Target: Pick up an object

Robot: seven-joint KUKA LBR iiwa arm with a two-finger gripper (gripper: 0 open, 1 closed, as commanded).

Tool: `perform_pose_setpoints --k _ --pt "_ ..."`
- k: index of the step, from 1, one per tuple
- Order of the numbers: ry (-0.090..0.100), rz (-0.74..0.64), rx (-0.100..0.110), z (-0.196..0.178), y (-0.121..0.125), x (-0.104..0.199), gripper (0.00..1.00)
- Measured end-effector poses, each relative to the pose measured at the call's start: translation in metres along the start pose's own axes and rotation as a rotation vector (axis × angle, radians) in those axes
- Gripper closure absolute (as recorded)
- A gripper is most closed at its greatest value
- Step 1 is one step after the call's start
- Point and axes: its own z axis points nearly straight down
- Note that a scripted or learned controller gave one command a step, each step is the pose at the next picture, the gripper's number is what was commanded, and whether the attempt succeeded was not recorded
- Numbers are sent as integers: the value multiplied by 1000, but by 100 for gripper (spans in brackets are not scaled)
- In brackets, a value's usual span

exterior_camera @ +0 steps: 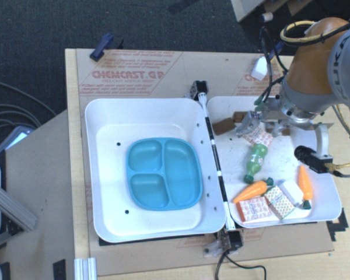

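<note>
Overhead slanted view of a table [76, 156] bearing two shallow white bins side by side. Left bin [105, 121] holds a blue divided plate [163, 172] lying flat in its middle. Right bin [332, 206] holds the loose objects: a green bottle [256, 163] lying on its side near the centre, an orange carrot [251, 191] just below it, a second carrot [305, 182] standing nearer the right wall, a small red-and-white box [255, 209], and a checkered packet [279, 202] just beside that box. A red-and-white wrapper [258, 135] lies near the back of this bin.

Grey arm with an orange band reaches in from the right, its gripper [256, 123] low over the back of the right bin, directly above or touching the wrapper. Whether the fingers are apart or together cannot be told; the wrist and cabling hide them, and nothing is visibly clamped between them.

Judged from this, the step in hand is the descent onto a target, likely the wrapper. Next move calls for closing squarely on it, then lifting straight up; a flat, thin wrapper may slip out.
</note>
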Motion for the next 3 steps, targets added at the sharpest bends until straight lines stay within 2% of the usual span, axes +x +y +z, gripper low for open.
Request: perform_pose_setpoints --k 1,2,3 --pt "0 0 0 100 -29 -19 0" --pt "0 1 -1 90 -29 -18 100" --pt "0 -2 -3 0 -28 64 100"
